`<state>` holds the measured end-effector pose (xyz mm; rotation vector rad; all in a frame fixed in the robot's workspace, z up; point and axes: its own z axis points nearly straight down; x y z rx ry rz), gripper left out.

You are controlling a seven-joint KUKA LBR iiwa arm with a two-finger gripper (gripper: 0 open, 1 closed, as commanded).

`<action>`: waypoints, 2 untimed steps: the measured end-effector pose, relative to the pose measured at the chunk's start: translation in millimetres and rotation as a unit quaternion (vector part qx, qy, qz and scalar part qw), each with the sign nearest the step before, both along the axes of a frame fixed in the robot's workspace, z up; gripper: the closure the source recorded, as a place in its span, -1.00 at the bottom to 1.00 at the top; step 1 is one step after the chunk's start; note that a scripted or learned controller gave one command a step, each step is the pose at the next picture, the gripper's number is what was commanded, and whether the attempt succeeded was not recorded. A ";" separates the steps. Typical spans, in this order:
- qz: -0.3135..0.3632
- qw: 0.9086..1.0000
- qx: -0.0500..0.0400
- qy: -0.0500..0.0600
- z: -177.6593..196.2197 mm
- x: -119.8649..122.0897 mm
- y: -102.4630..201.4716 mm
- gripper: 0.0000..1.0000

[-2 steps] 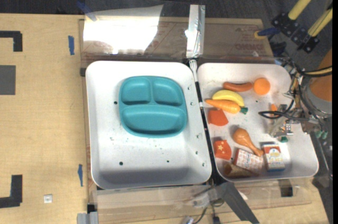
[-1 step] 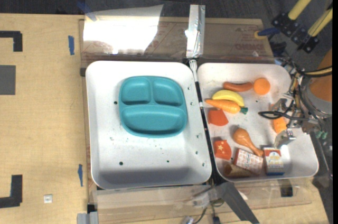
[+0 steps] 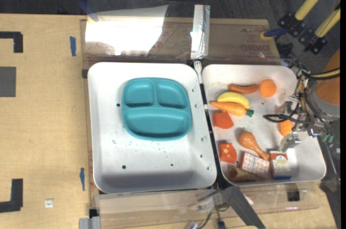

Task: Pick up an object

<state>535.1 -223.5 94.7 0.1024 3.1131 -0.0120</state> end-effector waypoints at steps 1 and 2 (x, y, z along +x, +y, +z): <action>0.001 1.000 -0.001 -0.001 9.9 0.7 0.4 1.00; 0.001 1.000 -0.001 0.000 8.8 0.1 0.7 -1.00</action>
